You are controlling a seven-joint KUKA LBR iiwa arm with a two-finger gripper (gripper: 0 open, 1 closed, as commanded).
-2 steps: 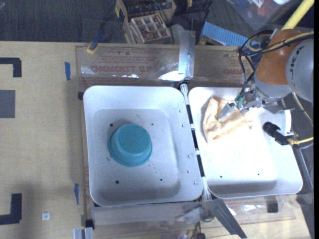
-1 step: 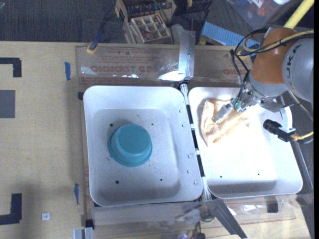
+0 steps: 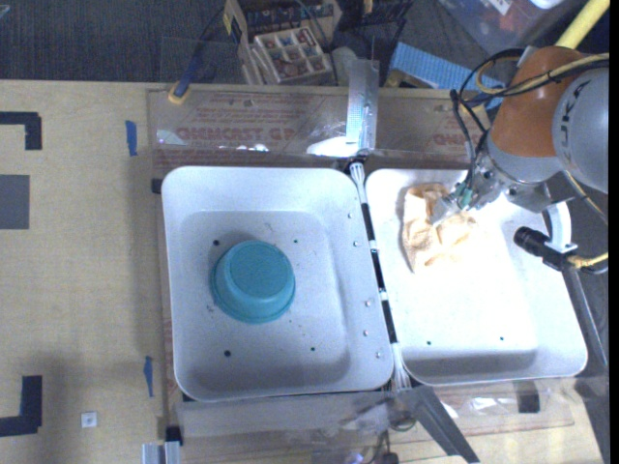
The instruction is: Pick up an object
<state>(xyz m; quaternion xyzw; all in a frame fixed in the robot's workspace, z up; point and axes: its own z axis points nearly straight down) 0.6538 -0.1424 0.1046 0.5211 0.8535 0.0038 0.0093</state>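
A crumpled cream cloth (image 3: pixel 432 235) lies in the upper left part of the right bin (image 3: pixel 503 341). My gripper (image 3: pixel 460 202) comes down from the right and its tip sits on the cloth's upper right edge, touching the fabric. Above it are the grey wrist and the orange band (image 3: pixel 530 104). A teal bowl (image 3: pixel 253 280) rests upside down in the middle of the left bin (image 3: pixel 193 211), far from the gripper.
A metal divider (image 3: pixel 372 259) runs between the two bins. The arm's base hardware and cables (image 3: pixel 551 245) hang over the right bin's right rim. Boxes and clutter stand behind the bins at the back.
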